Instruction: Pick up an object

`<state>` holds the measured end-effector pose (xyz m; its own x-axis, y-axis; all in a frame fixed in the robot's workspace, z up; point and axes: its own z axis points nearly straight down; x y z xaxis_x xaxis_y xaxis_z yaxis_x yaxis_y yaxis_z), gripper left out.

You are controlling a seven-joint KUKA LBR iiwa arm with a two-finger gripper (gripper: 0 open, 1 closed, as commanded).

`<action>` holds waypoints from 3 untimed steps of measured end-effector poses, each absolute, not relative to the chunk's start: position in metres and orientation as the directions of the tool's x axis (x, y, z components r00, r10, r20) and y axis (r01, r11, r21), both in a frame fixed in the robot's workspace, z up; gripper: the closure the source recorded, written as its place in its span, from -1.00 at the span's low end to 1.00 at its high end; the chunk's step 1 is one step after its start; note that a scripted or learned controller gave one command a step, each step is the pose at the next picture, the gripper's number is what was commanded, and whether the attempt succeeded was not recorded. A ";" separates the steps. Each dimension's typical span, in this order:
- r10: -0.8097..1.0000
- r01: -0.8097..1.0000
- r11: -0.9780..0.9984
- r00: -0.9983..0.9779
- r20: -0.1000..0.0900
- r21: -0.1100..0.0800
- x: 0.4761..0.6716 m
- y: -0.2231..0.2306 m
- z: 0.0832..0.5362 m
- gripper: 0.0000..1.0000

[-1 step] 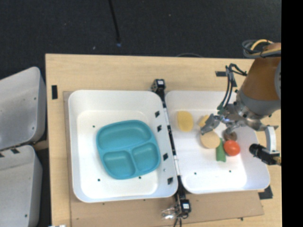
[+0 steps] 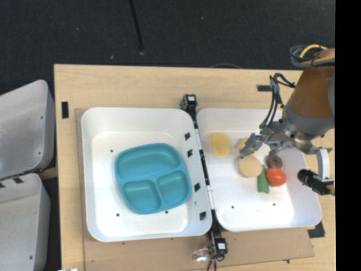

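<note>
The right bin (image 2: 282,219) holds several small objects. A yellow oval piece (image 2: 220,144) lies near its left wall. A tan round piece (image 2: 250,166) sits in the middle, with a red tomato-like ball (image 2: 276,176) and a green strip (image 2: 263,183) just to its right. My gripper (image 2: 263,152) hangs over the bin just above the tan piece and the red ball. Its fingers (image 2: 252,144) are spread open with nothing between them. The arm, with its orange band (image 2: 312,92), reaches in from the right.
The left bin (image 2: 101,219) bears a teal divided plate (image 2: 152,177). A ridge with black clips (image 2: 198,151) separates the bins. A black fitting (image 2: 312,179) sticks in at the right bin's right side. Cables (image 2: 274,95) hang beside the wrist.
</note>
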<state>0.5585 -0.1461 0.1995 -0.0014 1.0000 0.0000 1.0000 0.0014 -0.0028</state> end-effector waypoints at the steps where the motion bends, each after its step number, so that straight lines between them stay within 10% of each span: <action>1: 1.000 1.000 0.000 0.000 0.000 -0.007 0.566 -0.143 0.139 -1.00; 2: 1.000 1.000 -0.005 0.005 0.000 -0.005 0.565 -0.144 0.097 -1.00; 3: 1.000 1.000 -0.012 0.012 0.000 -0.003 0.566 -0.145 0.107 1.00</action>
<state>0.5662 -0.1449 0.1068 0.0119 0.9999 0.0003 0.9999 -0.0119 -0.0027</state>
